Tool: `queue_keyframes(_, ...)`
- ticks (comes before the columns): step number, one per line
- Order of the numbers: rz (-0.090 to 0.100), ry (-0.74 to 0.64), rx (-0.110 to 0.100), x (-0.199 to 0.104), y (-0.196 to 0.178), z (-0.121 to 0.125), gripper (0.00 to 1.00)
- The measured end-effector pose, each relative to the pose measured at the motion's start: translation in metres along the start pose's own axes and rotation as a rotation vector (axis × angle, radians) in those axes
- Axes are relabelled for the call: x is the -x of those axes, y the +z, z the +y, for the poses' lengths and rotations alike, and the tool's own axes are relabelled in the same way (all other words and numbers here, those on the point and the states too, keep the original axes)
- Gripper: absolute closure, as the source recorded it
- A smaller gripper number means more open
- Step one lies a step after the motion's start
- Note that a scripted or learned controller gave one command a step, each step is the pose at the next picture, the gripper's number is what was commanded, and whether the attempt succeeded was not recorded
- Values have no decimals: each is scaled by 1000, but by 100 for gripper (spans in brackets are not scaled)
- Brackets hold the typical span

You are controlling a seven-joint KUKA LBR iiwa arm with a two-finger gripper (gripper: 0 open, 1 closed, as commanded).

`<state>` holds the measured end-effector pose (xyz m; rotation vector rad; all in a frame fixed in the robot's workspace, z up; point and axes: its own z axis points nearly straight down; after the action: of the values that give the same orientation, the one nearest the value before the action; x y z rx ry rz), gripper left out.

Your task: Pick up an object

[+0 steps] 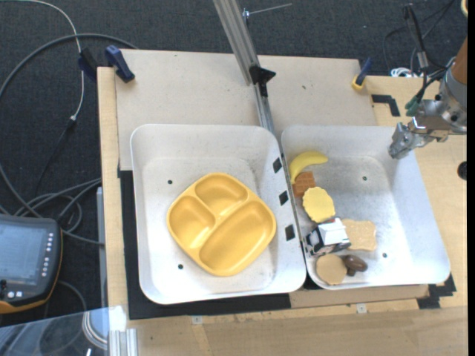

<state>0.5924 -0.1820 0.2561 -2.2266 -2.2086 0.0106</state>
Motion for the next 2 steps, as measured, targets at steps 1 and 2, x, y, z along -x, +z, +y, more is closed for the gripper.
queue_keyframes(1, -1, -13, 21, -36, -85, 19, 100)
queue_keyframes(2, 2, -12, 6, -67, -57, 38, 100)
